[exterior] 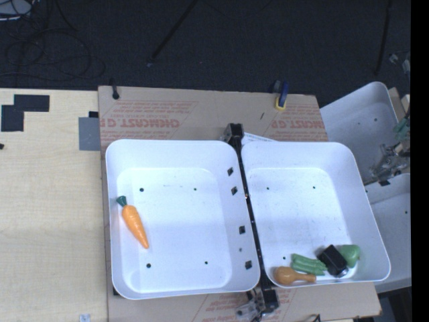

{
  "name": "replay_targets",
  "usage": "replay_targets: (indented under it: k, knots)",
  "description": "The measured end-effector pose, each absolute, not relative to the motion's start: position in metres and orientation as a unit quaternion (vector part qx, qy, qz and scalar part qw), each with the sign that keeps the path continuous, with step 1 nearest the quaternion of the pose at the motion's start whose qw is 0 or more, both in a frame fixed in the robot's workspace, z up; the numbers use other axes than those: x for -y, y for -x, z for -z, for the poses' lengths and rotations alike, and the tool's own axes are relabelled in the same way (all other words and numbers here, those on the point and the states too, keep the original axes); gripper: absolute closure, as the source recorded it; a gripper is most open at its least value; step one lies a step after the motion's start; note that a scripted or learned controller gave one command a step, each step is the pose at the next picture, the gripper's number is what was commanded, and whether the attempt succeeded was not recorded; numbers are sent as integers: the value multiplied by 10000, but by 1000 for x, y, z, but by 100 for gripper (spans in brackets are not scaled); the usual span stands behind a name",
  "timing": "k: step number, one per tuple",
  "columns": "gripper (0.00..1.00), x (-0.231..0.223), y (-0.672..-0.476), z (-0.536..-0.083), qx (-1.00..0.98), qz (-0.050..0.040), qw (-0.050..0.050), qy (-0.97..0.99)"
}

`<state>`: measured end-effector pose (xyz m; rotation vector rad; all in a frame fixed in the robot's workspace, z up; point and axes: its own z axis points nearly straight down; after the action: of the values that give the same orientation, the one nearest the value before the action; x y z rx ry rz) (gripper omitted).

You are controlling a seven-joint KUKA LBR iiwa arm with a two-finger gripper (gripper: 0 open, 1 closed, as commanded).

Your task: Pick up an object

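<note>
- Presently, we count five candidate objects across the two bins; the task accepts any one of them.
- We cannot tell the state of the claw from this view, so we take its approach side from the rig: it enters from the right.
- The carrot (pixel 135 225) lies alone in the left bin (pixel 167 154), near that bin's left wall. Its long axis runs from the green top at the upper left to the tip at the lower right.
- The right bin (pixel 301 154) holds a cluster in its near right corner: a black block (pixel 333 259), a green pod (pixel 308 264), a green lump (pixel 350 252) and a tan gourd (pixel 293 276).
- The black block rests against the green pod and the green lump; the tan gourd lies just beside the pod.
- We judge the cluster nearer the arm's side. The carrot lies beyond the central divider (pixel 242 213) but stands clear of neighbours.
- We judge the carrot the cleaner grasp, closing across its long axis.
</note>
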<state>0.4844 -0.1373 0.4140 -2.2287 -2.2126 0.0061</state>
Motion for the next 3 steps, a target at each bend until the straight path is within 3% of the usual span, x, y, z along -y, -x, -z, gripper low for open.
replay_targets:
  k: [1, 2, 3]
  knots:
    - [100, 214, -474, -372, 7043, -29, 17, 7099]
    - [100, 215, -476, -403, 7073, -2, -8, 7069]
    - [100, 182, -476, -344, 7079, -14, 32, 7063]
